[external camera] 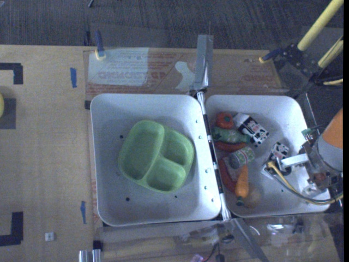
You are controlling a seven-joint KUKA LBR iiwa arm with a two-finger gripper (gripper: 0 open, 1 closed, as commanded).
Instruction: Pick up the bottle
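While the bottle [241,157] lies on its side in the left half of the right bin [294,105], we see the gripper [279,162] to its right, near but apart from it, low over the bin floor. The bottle is small, with a green cap end and a pale label, tilted slightly in the view. It sits among other things: a red tomato-like piece [224,119] and a black and white toy [252,129] above it, a red pepper [229,145] just beside it, and an orange carrot [242,182] just below it. Whether the gripper's jaws stand apart or closed we cannot tell, and we see nothing clearly held in them.

The two white bins sit side by side on a pale wooden bench [43,162]. The left bin [109,201] holds a green divided plate [156,155]. Blue tape marks [73,76] and black corner marks [12,72] show on the bench top, and dark carpet [163,10] lies beyond it. A yellow pole [322,18] slants at the upper right.

The arm [330,152] comes in from the right edge, its orange band at the edge of the view, with the wrist bent down over the right bin's right side and yellow cable [297,190] looping beneath it.
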